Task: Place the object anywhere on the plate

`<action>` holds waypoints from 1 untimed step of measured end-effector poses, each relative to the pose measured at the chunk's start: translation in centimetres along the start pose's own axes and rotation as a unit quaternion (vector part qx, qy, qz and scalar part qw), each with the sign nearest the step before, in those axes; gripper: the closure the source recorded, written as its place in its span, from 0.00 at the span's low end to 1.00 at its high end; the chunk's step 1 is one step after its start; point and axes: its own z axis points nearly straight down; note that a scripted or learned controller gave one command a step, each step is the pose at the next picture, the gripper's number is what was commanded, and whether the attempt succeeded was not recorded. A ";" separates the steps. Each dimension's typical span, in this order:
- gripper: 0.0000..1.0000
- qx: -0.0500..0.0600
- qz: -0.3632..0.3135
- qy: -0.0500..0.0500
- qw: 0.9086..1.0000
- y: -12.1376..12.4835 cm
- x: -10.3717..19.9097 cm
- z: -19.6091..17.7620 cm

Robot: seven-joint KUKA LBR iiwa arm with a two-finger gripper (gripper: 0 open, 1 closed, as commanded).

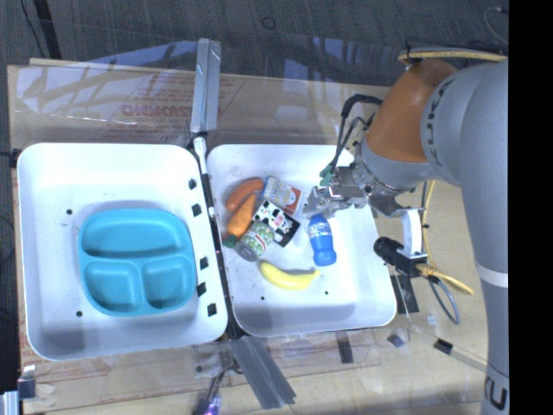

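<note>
A blue sectioned plate [136, 259] lies in the left bin [43, 232]. The right bin [363, 292] holds a blue bottle with a white cap [321, 240], a yellow banana [288, 276], two orange carrots [243, 206], a green-labelled can [254, 242] and a small patterned packet [278, 207]. My gripper [330, 194] hangs over the right bin's upper right part, just above the bottle's capped end. I see nothing held in it.
A metal bar [204, 93] runs up from between the two bins. Black brackets and clips sit along the divider [207, 249]. Tools and cables [415, 266] lie on the bench right of the right bin.
</note>
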 end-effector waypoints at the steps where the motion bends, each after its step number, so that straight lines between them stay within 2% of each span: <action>1: 1.00 0.000 -0.091 -0.001 0.996 -1.5 5.9 2.1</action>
